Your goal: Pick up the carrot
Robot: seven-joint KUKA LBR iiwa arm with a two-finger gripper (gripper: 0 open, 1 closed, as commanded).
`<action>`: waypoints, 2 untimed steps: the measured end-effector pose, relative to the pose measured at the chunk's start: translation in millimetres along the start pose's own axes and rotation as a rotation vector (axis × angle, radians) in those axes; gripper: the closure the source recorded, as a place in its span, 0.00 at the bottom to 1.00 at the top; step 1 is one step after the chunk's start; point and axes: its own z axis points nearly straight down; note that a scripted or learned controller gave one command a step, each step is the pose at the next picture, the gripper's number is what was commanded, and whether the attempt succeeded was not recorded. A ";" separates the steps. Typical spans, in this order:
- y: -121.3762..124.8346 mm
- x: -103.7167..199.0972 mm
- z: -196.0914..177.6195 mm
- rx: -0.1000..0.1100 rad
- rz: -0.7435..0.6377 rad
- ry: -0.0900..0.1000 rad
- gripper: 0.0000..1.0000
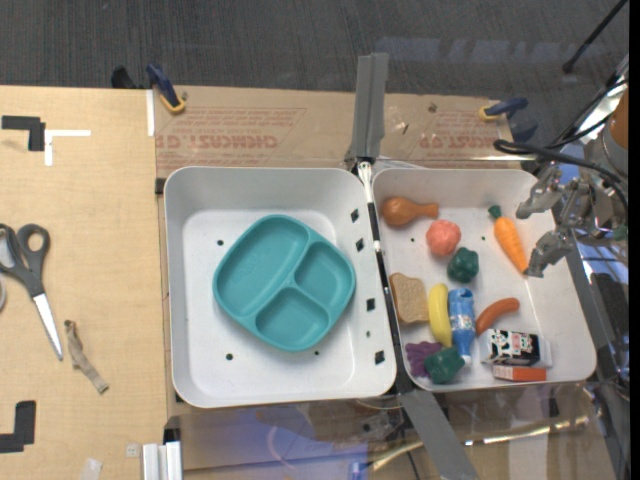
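The orange carrot (510,241) with a green top lies at a slant near the right wall of the right bin (470,183). My gripper (541,228) hangs just to the right of it, over the bin's right edge. The two grey fingers (533,200) are spread apart, one toward the back and one toward the front, and nothing is between them. The carrot is a short way left of the fingertips and not touched.
The right bin also holds a drumstick (410,209), a red fruit (443,236), a green vegetable (462,264), bread (408,297), a banana (438,313), a blue bottle (460,318), a red sausage (497,313) and a milk carton (518,348). A teal divided plate (285,281) sits in the left bin.
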 end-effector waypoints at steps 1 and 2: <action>-19.7 -42.5 87.1 0.000 0.228 0.002 0.00; -31.5 -96.1 167.1 -0.001 0.143 -0.005 0.00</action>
